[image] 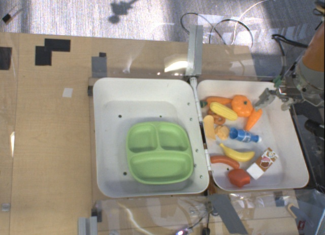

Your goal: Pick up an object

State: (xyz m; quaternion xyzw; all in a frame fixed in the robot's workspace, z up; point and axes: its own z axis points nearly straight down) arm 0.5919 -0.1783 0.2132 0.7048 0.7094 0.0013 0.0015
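Observation:
The right bin [289, 142] holds several toy foods: an orange pumpkin [242, 105], a yellow corn cob [223, 110], a carrot [254, 119], a blue bottle [244, 136], a banana [237, 153], a red sausage [224, 161], a red block [239, 178] and a brown and white carton [265, 160]. My gripper [275, 102] hangs over the bin's upper right part, just right of the pumpkin and the carrot. Its fingers are spread open, and nothing sits between them.
A green divided plate [159, 153] lies in the left bin [109, 127]. A metal divider [195, 56] runs between the bins. Tan food pieces [209, 126] lie by the right bin's left wall. Cables [228, 28] loop behind the bins.

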